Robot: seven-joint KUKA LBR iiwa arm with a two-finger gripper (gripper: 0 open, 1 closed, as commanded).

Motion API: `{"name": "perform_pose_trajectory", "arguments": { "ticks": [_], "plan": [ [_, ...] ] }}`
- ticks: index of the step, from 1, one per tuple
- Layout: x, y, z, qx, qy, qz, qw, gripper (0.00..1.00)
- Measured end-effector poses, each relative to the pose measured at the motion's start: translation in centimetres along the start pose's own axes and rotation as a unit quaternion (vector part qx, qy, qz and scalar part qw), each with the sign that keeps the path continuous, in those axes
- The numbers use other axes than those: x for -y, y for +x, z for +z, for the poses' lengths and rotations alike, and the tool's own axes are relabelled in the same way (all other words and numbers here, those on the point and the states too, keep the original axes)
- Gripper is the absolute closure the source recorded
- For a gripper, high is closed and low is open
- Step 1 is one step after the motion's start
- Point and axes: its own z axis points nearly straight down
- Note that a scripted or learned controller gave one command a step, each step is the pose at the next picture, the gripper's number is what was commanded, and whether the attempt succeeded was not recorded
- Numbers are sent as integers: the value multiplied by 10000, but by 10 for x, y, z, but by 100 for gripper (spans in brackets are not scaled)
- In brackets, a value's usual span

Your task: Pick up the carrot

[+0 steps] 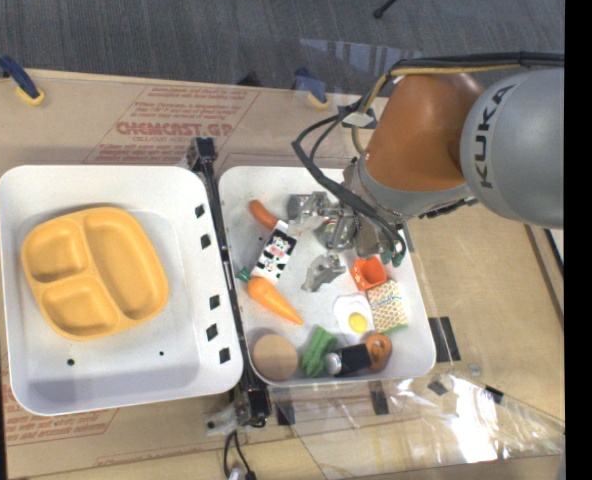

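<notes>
Listing for you: toy carrot, orange with green top, lies in the right bin near its left wall, just below a cow-print carton. Gripper hangs above mid-bin holding nothing; its grip state you cannot tell. Likely light, stiff, smooth plastic—grasp across the thick end.

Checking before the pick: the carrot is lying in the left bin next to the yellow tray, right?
Not quite. The carrot lies in the right bin, beside the cow-print carton; the yellow tray sits alone in the left bin. The camera view shows this.
</notes>
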Motion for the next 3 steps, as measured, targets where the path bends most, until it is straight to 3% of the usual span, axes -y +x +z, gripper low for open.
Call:
{"name": "perform_pose_trajectory", "arguments": {
  "ticks": [1,2,3],
  "plan": [
    [-8,24,81,155,30,-330,9993,0],
    [-11,43,85,327,14,250,9992,0],
    [-19,30,90,159,-68,2552,9667,0]
  ]
}}
